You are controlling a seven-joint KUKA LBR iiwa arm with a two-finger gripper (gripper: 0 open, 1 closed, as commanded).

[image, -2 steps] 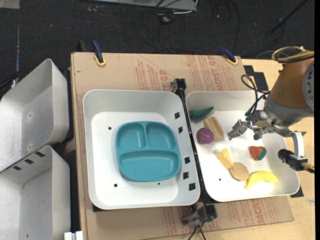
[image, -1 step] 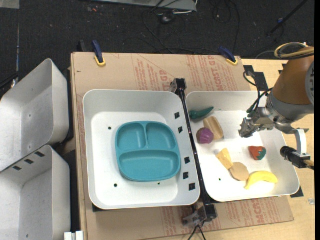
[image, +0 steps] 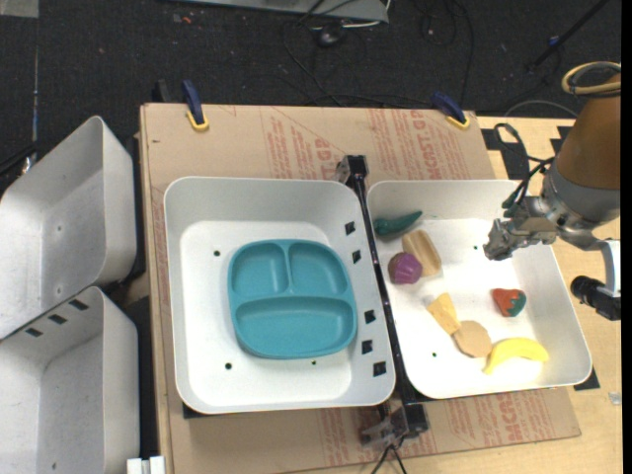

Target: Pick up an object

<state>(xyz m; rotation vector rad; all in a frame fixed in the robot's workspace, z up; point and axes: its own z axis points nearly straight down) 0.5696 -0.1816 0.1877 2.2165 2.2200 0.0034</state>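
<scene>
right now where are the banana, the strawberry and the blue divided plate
banana (image: pixel 515 354), camera view, middle of its curved body
strawberry (image: pixel 510 302), camera view, red flesh at its centre
blue divided plate (image: pixel 292 326), camera view, floor of its large lower compartment

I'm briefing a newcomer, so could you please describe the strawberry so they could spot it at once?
Look in the right bin, the one without the teal plate. The strawberry lies near its right wall, above the banana. It is the bin's sole red piece, with a green top.

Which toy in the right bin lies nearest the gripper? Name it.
The red strawberry, just below the gripper. The banana, purple plum and the other pieces lie farther away.
</scene>
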